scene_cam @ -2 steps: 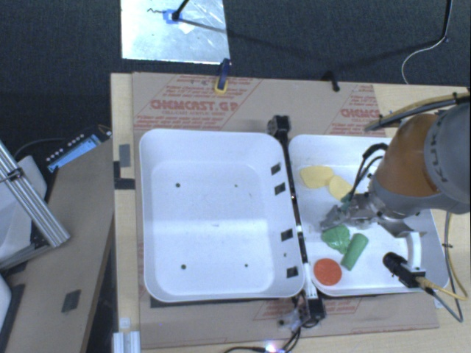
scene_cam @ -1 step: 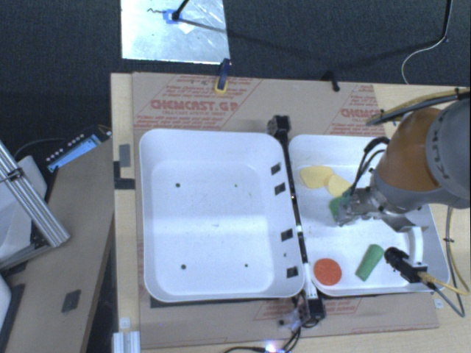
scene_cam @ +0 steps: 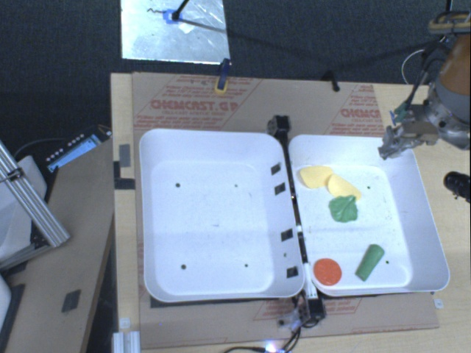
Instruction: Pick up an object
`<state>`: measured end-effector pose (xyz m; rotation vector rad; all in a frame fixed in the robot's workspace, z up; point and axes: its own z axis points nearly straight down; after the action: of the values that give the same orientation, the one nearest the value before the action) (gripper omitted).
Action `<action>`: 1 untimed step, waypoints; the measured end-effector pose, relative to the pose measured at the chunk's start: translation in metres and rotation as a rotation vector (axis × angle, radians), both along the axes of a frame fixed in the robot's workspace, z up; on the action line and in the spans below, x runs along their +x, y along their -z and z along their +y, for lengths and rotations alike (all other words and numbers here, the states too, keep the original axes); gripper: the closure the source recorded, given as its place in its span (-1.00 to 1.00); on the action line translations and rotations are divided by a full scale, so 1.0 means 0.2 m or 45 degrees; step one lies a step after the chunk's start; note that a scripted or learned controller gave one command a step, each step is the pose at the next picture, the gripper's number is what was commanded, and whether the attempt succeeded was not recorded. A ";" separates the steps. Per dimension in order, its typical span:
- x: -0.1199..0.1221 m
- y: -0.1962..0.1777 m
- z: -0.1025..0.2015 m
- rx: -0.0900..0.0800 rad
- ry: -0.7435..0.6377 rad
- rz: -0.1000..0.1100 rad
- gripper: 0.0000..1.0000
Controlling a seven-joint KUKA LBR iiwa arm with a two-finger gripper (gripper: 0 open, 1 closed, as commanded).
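1. Pincer first: the two-finger gripper (scene_cam: 390, 147) hangs at the far right corner of the right-hand shallow white bin (scene_cam: 423, 219), over its rim; whether it is spread or closed I cannot tell, and nothing shows in its grasp.
2. Nearest the camera in that bin, at its near left corner, lies the flat orange round disc (scene_cam: 327, 271).
3. Just right of the disc lies the green stubby cylinder (scene_cam: 369, 262), its long axis slanting from near-left up to far-right.
4. Farther back, about mid-bin, sits the green leafy lump (scene_cam: 343, 209), touching the pale yellow curved piece (scene_cam: 327, 180) behind it.
5. Judged from this, every candidate lies left of and nearer than the pincer; the yellow piece is closest to it.
6. Beside it, the left-hand white bin (scene_cam: 158, 219) holds none of these pieces.
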<state>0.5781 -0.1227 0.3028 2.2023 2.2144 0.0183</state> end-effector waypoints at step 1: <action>-0.25 -0.41 -0.16 0.001 0.009 0.012 1.00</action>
<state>0.5281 -0.1541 0.3845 2.2153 2.2119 0.0086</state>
